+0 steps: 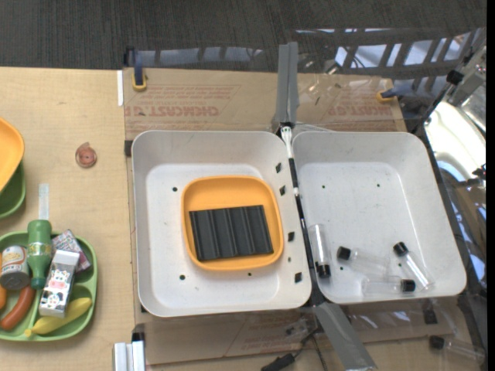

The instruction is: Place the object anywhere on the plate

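Note:
An orange plate [232,187] with rounded corners lies in the middle of the left white bin [158,230]. A dark grey, ridged rectangular object [232,233] rests flat on the plate, inside its rim. In the right white bin [363,168], several clear tubes with black caps lie loose near the front: one along the left wall [318,247], one in the middle [362,261] and one toward the right [410,263].
Left of the bins, on the wooden bench, a green tray [81,315] holds toy food and a small bottle. An orange dish [8,157] shows at the left edge, with a small pink disc [86,155] beside it. Cardboard [201,103] lies under the bins.

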